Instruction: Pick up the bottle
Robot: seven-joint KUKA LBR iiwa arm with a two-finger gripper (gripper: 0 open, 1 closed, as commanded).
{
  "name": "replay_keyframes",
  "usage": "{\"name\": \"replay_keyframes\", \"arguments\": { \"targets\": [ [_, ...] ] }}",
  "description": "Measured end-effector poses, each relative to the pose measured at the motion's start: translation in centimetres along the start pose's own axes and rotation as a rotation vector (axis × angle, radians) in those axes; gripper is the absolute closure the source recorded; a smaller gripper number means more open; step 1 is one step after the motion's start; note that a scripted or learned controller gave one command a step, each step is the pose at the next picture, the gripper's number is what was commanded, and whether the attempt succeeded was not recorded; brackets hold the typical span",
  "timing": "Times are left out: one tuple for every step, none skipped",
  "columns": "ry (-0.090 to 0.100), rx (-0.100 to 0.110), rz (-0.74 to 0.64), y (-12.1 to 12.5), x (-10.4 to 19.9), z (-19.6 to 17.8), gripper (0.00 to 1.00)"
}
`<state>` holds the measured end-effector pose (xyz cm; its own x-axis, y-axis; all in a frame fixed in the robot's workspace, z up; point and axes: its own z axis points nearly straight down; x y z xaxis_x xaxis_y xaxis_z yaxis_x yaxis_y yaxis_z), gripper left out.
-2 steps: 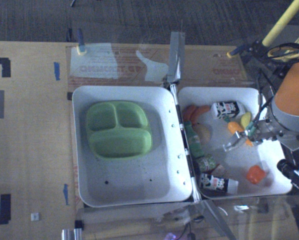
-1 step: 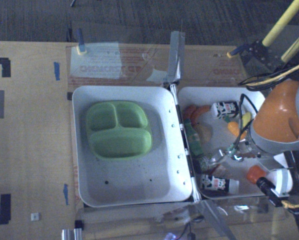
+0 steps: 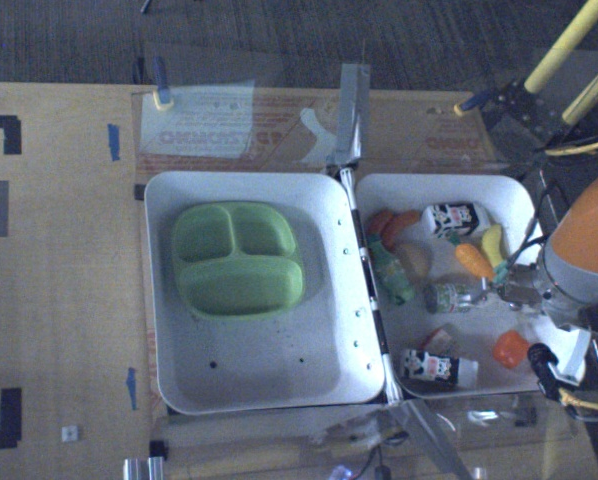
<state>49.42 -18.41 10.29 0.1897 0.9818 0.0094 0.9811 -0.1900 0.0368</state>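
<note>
A small clear bottle (image 3: 445, 296) with a greenish tint lies on its side in the middle of the right bin (image 3: 519, 196). My gripper (image 3: 487, 290) reaches in from the right at the level of the bin and sits right at the bottle's right end. The grey wrist and the orange band (image 3: 585, 236) of the arm hang over the bin's right rim. The bottle rests low among the other items, and whether the gripper touches it is unclear.
Around the bottle lie two cow-patterned cartons (image 3: 449, 218) (image 3: 435, 368), a yellow banana (image 3: 493, 244), an orange carrot (image 3: 472, 260), a green toy (image 3: 389, 273) and an orange ball (image 3: 511, 348). The left bin (image 3: 164, 348) holds a green divided plate (image 3: 237, 258).
</note>
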Motion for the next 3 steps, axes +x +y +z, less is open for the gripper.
{"name": "replay_keyframes", "arguments": {
  "targets": [
    [-0.016, 0.03, 0.335, -2.3, 5.0, 1.8, 0.0],
    [-0.026, 0.039, 0.786, 0.1, 7.3, -1.3, 0.0],
    [-0.002, 0.043, 0.907, 0.7, -2.6, 1.7, 0.0]
  ]
}}
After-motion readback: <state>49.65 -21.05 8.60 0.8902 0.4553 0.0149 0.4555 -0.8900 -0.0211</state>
